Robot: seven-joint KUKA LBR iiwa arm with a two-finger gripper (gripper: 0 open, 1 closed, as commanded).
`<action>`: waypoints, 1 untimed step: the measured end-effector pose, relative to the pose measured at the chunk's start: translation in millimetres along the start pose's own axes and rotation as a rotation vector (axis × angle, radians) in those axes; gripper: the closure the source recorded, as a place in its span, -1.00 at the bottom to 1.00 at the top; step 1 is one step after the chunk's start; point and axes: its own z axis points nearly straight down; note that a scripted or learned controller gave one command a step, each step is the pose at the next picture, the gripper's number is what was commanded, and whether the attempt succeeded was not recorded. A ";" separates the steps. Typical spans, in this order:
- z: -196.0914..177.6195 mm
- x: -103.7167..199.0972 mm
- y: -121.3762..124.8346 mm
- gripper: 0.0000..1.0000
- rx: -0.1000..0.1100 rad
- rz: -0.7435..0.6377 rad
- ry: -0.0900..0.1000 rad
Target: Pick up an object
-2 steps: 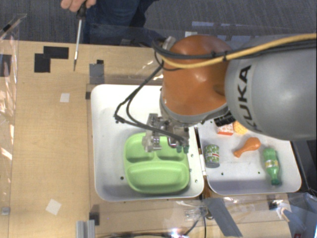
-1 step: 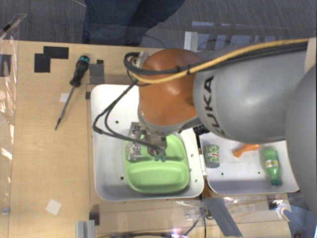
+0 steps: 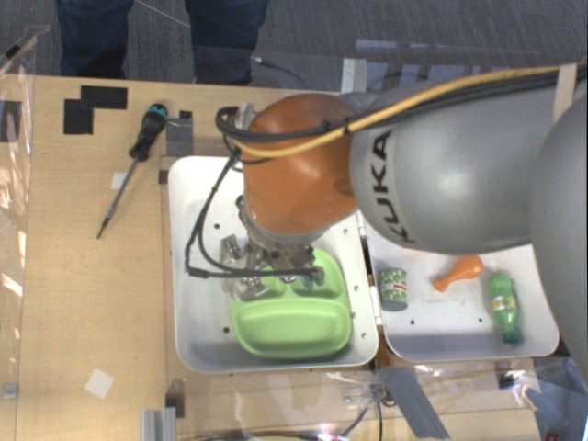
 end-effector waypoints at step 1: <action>0.4 -9.5 -1.9 1.00 0.000 0.229 -0.002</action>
